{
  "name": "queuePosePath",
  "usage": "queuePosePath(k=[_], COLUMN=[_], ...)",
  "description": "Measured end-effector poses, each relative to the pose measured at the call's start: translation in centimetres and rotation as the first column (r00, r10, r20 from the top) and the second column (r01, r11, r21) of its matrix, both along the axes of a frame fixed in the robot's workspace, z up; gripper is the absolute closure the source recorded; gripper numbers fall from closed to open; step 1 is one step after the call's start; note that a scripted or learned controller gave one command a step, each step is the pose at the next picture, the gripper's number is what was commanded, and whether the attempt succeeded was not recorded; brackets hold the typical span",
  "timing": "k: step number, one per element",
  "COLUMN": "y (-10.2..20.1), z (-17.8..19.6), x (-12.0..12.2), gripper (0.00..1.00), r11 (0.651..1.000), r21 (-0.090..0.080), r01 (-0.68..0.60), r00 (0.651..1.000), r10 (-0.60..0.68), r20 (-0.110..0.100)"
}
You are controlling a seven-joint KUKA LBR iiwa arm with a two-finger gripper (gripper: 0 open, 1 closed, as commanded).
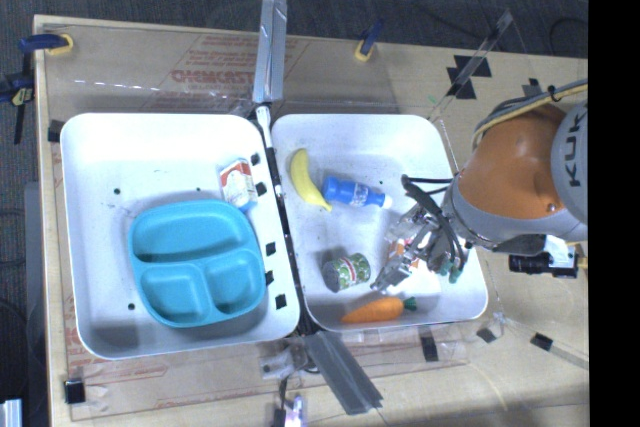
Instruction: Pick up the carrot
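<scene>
The carrot (372, 311) is orange with a small green tip at its right end. It lies flat near the front edge of the right bin (440, 140). My gripper (398, 265) hangs just above and slightly right of the carrot, fingers pointing down-left toward the bin floor. Nothing shows between its fingers, which stand slightly apart. The arm's orange band (510, 177) sits over the bin's right rim.
In the right bin lie a banana (304, 178), a blue bottle (352, 193) and a small green can (346, 270) left of the gripper. The left bin (90, 175) holds a blue divided tray (197, 260) and a small red-and-white carton (236, 182).
</scene>
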State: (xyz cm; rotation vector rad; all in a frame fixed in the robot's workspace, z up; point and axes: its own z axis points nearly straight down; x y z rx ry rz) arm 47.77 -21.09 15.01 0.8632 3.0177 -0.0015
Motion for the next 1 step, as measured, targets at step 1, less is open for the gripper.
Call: queuePosePath(k=[1], y=[0.0], z=[0.0], x=[0.0], gripper=[0.0], r11=[1.0], r21=[0.0], r01=[0.0], r00=[1.0], r10=[0.0], r20=[0.0])
